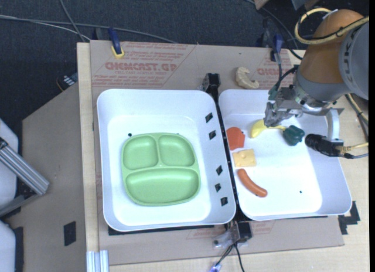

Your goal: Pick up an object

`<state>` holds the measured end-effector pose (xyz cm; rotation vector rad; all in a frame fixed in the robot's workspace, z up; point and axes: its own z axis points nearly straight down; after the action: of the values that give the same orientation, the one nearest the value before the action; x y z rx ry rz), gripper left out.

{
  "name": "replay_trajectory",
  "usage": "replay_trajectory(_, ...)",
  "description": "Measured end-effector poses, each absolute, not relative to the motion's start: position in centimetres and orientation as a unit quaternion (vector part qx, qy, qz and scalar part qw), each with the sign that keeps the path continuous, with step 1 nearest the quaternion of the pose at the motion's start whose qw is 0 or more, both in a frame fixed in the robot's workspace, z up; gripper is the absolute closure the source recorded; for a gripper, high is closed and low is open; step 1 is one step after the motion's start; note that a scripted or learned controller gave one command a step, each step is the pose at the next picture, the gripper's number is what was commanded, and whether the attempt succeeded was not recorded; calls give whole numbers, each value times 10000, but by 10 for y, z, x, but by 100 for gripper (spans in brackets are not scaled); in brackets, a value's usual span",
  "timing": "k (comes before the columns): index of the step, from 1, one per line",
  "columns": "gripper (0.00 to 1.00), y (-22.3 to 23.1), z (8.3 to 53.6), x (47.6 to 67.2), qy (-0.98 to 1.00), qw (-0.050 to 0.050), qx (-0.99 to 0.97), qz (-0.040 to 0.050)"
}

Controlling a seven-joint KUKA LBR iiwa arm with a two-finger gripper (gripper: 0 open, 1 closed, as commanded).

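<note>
My gripper hangs low over the back of the right bin. Its tip is right at a small yellow piece, and a dark green object lies just to its right. Whether the tip touches the yellow piece is unclear. Further left in this bin lies an orange-red piece. In front of that are a yellow cheese wedge and a red sausage.
The left bin holds a green divided plate. A beige object lies on the cardboard behind the bins. Black clips sit along the divider between the bins. The right bin's front right part has free floor.
</note>
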<state>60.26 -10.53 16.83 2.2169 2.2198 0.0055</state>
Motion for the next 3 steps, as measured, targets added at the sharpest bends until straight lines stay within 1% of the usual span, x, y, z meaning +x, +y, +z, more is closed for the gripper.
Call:
replay_trajectory(2, 100, -105, 270, 605, 7076, 17, 7066, 15)
replay_trajectory(3, 100, -51, 269, 609, 7093, -6, 7049, 10)
